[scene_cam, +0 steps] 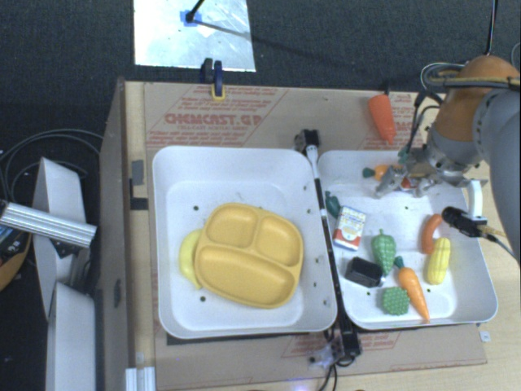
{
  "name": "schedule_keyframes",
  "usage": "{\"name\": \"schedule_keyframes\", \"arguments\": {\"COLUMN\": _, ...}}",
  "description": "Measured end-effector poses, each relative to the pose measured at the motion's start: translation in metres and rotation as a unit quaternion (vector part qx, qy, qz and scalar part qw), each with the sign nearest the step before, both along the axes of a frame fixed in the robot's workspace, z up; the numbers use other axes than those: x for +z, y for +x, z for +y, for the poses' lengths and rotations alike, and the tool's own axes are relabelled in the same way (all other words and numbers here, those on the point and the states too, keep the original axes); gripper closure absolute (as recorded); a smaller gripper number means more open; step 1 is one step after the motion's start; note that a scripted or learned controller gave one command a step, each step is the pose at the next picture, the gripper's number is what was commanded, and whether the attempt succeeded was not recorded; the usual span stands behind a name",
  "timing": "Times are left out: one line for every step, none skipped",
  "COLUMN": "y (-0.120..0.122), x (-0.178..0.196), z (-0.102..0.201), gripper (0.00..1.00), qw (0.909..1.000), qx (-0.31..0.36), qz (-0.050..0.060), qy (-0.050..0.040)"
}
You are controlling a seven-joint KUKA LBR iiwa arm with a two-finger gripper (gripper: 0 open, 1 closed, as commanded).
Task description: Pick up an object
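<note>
Arm (488, 112) cut off at right edge

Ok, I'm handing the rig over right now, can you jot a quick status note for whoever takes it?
Gripper: low at the back of the right bin; grip state unclear, nothing seen between its fingers.
Right bin: toy carrot, corn, green pepper, small carton, black block.
Left bin: yellow divided tray.
Done: nothing lifted yet.
Left: grasp one item and raise it.
</note>
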State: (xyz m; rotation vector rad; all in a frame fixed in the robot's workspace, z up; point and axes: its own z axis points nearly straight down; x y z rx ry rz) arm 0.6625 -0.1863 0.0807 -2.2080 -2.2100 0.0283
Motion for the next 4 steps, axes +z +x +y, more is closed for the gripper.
{"name": "schedule_keyframes", "arguments": {"y": 0.005, "x": 0.007, "z": -0.022, "gripper": 0.0, "qw": 1.0, "qx": 0.0, "qz": -0.01, "qy": -0.0003}}
{"name": "schedule_keyframes", "arguments": {"y": 0.004, "x": 0.003, "z": -0.005, "gripper": 0.0, "qw": 1.0, "qx": 0.002, "qz": -0.009, "qy": -0.0004}}
{"name": "schedule_keyframes", "arguments": {"y": 0.004, "x": 0.003, "z": 0.033, "gripper": 0.0, "qw": 1.0, "qx": 0.002, "qz": -0.008, "qy": 0.0005}}
{"name": "schedule_keyframes", "arguments": {"y": 0.004, "x": 0.013, "z": 0.032, "gripper": 1.0, "qw": 1.0, "qx": 0.002, "qz": -0.006, "qy": 0.0006}}
